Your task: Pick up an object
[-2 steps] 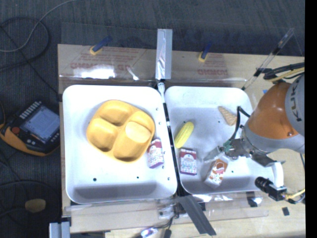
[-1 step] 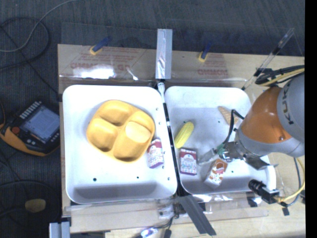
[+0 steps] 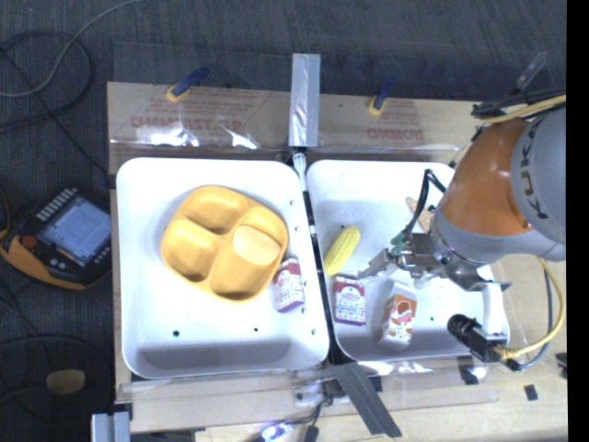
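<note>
Slippage was judged likely, since the gripper (image 3: 398, 258) (jaw state could not be told) was poised off-centre above the small carton (image 3: 399, 313).

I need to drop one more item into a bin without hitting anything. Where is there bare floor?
Left bin: bare along the near edge, below the yellow divided dish. Right bin: bare at the far side, above the corn cob. Crowded near the gripper, among the cartons.
</note>
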Robot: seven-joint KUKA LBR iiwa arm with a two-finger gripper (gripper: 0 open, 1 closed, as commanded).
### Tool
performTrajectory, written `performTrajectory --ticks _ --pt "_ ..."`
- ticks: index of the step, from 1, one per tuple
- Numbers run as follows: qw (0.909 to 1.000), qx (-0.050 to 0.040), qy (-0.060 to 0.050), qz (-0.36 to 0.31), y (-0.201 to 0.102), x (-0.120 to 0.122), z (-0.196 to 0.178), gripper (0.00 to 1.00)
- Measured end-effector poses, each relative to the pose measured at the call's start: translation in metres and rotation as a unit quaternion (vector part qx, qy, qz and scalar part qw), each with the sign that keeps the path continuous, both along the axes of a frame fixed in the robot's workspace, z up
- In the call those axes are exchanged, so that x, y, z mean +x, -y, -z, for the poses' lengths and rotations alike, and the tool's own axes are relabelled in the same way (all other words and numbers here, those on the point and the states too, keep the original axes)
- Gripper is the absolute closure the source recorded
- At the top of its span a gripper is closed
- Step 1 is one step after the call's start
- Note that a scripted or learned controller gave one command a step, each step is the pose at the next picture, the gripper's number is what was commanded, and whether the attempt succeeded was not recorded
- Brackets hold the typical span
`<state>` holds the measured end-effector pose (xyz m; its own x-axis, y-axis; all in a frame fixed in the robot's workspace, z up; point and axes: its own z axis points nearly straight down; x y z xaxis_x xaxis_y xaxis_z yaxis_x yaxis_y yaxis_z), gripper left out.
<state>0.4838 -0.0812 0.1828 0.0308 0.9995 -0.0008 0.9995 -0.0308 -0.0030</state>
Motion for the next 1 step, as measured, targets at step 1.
performTrajectory --ticks 1 --pt "0.9954 0.0001 0.004 -0.096 0.0298 0.0017 0.0736 0.0"
